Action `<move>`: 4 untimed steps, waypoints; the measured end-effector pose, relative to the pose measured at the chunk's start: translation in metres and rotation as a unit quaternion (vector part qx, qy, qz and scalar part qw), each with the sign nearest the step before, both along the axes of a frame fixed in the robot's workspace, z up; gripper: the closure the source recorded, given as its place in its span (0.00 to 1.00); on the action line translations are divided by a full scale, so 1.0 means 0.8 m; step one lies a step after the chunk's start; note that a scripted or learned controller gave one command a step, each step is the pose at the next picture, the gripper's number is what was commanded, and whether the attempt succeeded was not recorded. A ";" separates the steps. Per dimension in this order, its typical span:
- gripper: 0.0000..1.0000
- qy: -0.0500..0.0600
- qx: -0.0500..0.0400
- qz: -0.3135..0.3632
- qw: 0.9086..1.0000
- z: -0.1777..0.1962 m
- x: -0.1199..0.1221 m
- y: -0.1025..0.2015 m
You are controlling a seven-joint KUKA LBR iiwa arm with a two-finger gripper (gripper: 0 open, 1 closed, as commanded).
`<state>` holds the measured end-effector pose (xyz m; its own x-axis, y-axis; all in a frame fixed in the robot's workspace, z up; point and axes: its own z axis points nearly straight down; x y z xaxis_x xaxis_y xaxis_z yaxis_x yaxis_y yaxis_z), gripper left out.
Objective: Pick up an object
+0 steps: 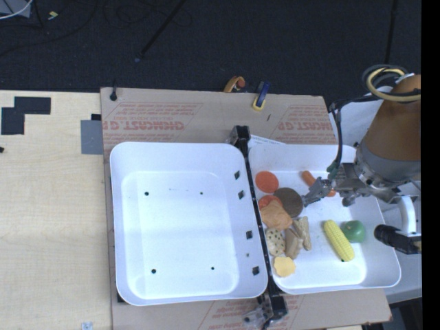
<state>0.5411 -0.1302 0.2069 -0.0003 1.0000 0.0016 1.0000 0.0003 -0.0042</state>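
- The bench [48, 205] carries two shallow white bins side by side: the left bin [130, 163] and the right bin [385, 273], where all the toy food lies
- The arm [395, 139] reaches in from the right, its wide orange-brown body hanging over the right bin's far right edge, wrist tilted down and leftward toward the middle of the pile
- The gripper [317, 191] sits low over the right bin, a thin dark finger pointing toward the brown disc [289, 201]; from this slant I cannot tell how far apart the jaws stand, and nothing is visibly held between them
- Task progress, as I judge it: the reach is made but no object is lifted, so the grasp and the raise are both left to do
- Likely candidates lie just beside the tip: the brown disc, a small orange piece [309, 177] and the orange-red round [267, 181]
- Further off lie the corn cob [338, 240] and green piece [355, 231], and lower left the tan bread-like item [276, 216] and a small yellow piece [284, 267]
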 end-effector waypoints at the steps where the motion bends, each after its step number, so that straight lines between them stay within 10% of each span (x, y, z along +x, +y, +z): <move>1: 0.00 0.002 0.001 0.002 1.000 -0.132 0.072 0.064; 2: 0.00 0.001 0.000 -0.001 1.000 -0.150 0.017 0.061; 3: 1.00 0.000 0.000 -0.003 1.000 -0.136 0.019 0.060; 4: 1.00 -0.005 0.000 0.003 1.000 -0.017 0.031 0.127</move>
